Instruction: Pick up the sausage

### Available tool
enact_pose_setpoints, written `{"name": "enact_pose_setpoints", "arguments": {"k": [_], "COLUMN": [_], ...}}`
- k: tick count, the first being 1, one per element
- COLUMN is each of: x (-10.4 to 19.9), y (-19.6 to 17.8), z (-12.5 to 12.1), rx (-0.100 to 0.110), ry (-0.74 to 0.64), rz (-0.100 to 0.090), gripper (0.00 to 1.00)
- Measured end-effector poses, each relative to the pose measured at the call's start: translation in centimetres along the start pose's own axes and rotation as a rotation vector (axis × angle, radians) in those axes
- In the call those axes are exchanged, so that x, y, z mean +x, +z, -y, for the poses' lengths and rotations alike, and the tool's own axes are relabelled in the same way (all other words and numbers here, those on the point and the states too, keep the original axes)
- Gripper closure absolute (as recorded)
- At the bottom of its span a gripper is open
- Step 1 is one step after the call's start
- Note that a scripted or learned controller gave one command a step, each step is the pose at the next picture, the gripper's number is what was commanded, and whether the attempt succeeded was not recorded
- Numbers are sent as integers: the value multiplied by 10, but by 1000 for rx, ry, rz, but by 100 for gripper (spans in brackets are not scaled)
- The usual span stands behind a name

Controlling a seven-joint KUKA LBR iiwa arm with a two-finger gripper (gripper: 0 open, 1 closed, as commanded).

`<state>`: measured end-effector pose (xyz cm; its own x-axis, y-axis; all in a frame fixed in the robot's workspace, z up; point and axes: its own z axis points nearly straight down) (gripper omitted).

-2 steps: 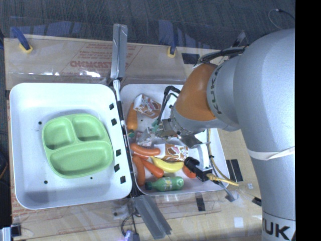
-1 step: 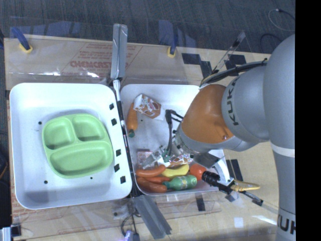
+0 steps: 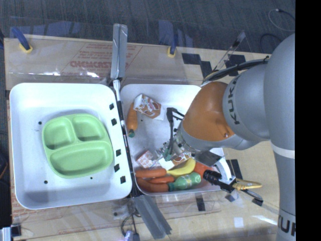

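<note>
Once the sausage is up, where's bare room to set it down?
Left bin: bare floor all round the green plate, widest behind it. Right bin: small patch between bottle and gripper. Front edge, by the sausage, is crowded.

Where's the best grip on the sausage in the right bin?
Judging by its pose, grip the sausage near its left half, from above, fingers across its narrow width. It lies lengthwise along the bin's near wall, and the banana crowds its right end.
</note>
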<state>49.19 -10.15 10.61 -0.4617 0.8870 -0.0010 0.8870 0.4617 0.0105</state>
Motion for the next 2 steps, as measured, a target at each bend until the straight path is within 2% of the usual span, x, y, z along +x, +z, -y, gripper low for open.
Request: {"name": "enact_pose_setpoints", "arguments": {"k": [1,2], "x": [0,5], "y": [0,12], "z": [0,12], "rx": [0,6], "ry": [0,-331], "rz": [0,1], "gripper": [0,0]}}
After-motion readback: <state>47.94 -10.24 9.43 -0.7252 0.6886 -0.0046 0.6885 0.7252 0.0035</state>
